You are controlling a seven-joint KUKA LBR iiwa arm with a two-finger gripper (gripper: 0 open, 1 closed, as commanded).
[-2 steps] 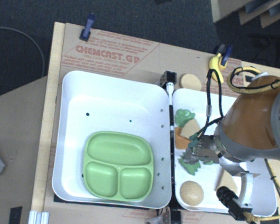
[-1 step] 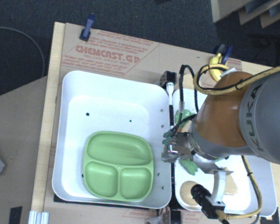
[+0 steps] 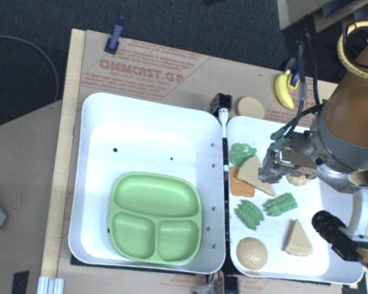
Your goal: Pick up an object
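Gripper [image 3: 271, 171] hangs over the right bin [image 3: 337, 275], its grasp impossible to tell.

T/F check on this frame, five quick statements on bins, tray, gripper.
1. The green divided tray lies in the left bin. True.
2. The gripper hangs over the left bin. False: it is over the right bin, above the tan wedge.
3. The tray has three compartments. True.
4. The round tan ball sits in the tray. False: it lies in the right bin, near its front edge.
5. A yellow banana lies outside both bins. True.
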